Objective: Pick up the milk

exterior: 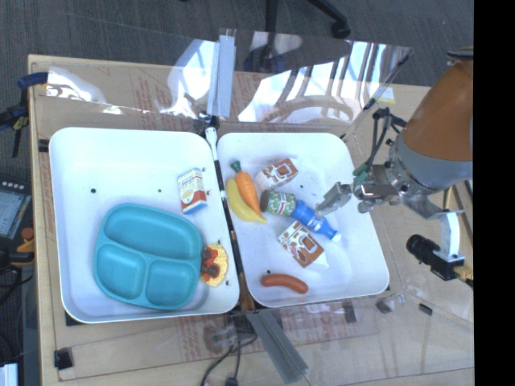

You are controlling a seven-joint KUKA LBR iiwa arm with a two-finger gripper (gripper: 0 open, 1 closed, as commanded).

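- Two brown-and-white cartons (278, 171) (301, 244) in the right bin (366, 252), at centre frame, could be the milk; a small red-and-white carton (191, 190) lies in the left bin (72, 215).
- We see the gripper (330, 199) low beside the blue bottle (314, 218); we cannot tell its finger spread.
- We judge a good pick needs the fingers centred over one carton's narrow sides, clear of the bottle and the carrot (247, 186).

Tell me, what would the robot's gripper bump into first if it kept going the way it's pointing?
Probably the blue bottle. The gripper points left and down over the right bin, and the bottle lies just ahead of its tip. Height is hard to judge from above.
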